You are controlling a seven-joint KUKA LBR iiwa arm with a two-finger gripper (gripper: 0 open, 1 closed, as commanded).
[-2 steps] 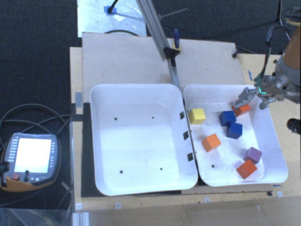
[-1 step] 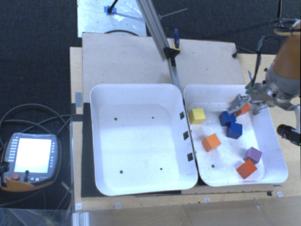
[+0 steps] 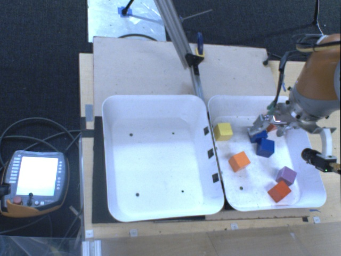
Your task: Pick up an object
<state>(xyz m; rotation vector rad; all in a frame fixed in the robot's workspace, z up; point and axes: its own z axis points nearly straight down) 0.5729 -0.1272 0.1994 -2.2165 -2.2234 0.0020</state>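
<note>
Arm [image 3: 319, 79] cut off at right edge — hand's [image 3: 261, 129] fingers indistinct

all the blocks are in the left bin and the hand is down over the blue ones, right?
Not quite. The camera view shows the blocks in the right bin, not the left bin: yellow block, orange block, purple block, red-orange block and blue blocks. The hand is indeed down over the blue ones.

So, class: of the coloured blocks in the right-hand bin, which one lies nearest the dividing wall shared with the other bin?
The yellow block. It sits right by that wall, while the orange block lies a little farther in.
</note>
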